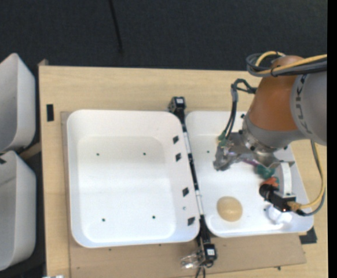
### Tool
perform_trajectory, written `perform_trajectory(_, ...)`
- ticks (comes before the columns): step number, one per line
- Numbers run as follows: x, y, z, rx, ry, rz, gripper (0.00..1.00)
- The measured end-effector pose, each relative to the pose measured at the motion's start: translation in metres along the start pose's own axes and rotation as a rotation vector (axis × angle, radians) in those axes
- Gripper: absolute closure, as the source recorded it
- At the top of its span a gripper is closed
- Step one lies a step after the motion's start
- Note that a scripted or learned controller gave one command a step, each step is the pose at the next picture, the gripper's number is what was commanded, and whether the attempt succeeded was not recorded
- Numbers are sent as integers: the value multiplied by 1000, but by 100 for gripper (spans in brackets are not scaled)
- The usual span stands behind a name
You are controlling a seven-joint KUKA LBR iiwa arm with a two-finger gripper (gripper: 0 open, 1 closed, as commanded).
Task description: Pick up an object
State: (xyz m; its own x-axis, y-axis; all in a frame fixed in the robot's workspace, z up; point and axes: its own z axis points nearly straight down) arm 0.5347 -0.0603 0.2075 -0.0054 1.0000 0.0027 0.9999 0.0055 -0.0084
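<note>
The arm (284, 106) hangs low in the right bin (206, 132) — this looks like the reach before a grasp. Whether the fingers (222, 162) are open, I cannot tell. A tan ball (229, 208) lies just below them — apart, untouched; next they must drop over it and close.

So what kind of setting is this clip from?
Likely a robotics lab's bin-picking test bench: a wooden bench bearing two shallow white bins side by side, a cabled arm reaching into the right one, and a tan ball there.
</note>
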Motion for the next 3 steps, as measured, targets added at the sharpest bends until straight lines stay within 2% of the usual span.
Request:
perform_trajectory(1,-15,-47,8,-5,-4,8,100)
perform_trajectory(2,33,-43,-81,-20,-1,-2,100)
perform_trajectory(3,-27,-47,5,-2,-5,11,100)
